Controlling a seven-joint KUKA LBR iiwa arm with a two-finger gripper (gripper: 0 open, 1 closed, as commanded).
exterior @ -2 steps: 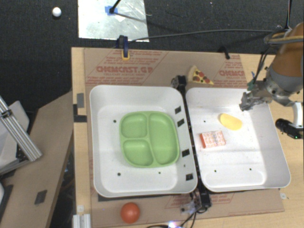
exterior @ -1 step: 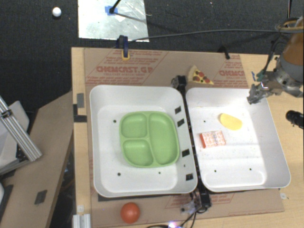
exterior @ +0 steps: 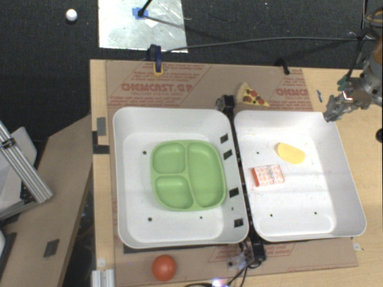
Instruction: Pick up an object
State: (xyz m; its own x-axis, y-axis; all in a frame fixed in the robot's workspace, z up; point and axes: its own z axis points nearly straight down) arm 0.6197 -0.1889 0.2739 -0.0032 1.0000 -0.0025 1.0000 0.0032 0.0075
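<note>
Candidates lie in the right bin (exterior: 347, 178): a yellow piece (exterior: 291, 153) toward its back and a red-and-white packet (exterior: 267, 175) just beside it, nearer the divider. Your gripper (exterior: 337, 107) hangs over the bin's far right corner, apart from both, and you cannot tell how it is set. Judge the yellow piece light, rounded, probably smooth plastic, so it may squirt out; close across its narrow width. The packet looks flat and thin, likely flimsy, hard to get under; take it by its short edges.
</note>
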